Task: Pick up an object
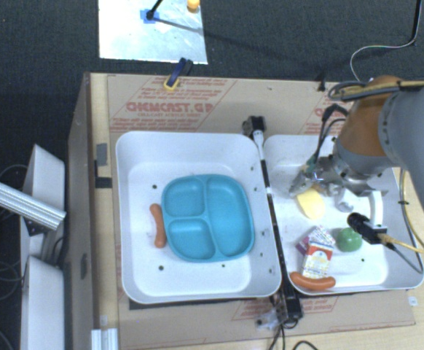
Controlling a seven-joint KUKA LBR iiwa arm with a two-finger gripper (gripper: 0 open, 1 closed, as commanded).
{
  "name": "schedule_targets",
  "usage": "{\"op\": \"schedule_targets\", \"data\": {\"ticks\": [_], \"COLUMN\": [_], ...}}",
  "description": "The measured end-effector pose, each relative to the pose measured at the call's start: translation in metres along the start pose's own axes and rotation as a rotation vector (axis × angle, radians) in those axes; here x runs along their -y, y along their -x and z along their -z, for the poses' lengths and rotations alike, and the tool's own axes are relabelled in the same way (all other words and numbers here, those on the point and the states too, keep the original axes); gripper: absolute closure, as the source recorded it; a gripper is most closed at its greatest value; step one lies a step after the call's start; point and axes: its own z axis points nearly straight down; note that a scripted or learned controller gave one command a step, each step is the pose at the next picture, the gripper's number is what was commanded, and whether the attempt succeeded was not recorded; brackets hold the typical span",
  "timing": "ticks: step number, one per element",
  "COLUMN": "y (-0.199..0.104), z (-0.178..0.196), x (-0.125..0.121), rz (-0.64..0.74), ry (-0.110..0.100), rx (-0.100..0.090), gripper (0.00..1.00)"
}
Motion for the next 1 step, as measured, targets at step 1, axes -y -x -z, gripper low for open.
{"op": "schedule_targets", "data": {"ticks": [1], "y": [0.0001], "z": [0.0107], "x": [-0.0006], "rz": [0.002], "ry": [0.001], "rx": [0.000], "gripper": [1.00]}}
